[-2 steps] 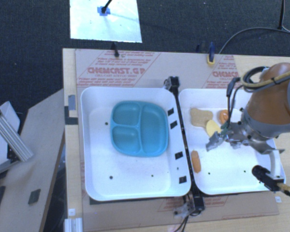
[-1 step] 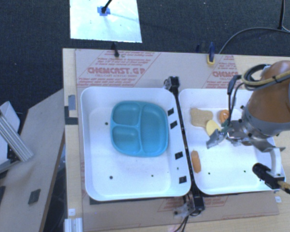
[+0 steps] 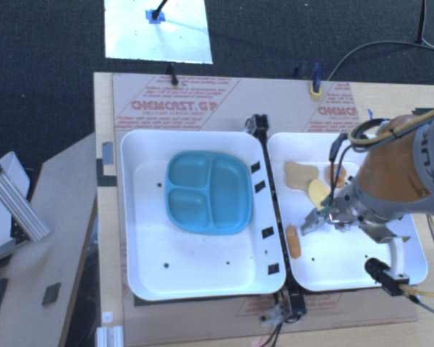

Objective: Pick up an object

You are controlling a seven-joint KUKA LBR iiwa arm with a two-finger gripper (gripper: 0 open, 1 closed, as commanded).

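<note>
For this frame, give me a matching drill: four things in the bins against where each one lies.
Things:
1. blue divided plate
2. orange stick-shaped piece
3. tan flat piece
4. round yellow piece

Places:
A. right bin, far end, near the divider
B. middle of the left bin
C. right bin, near end, close to the divider
D. right bin, just beside the gripper, below the tan piece

Pairs: 1-B, 2-C, 3-A, 4-D

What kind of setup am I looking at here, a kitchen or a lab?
Most likely a robotics lab bench, not a kitchen: two white bins sit side by side on a masked acrylic sheet, and the food-like pieces such as the orange stick look like toys.
</note>
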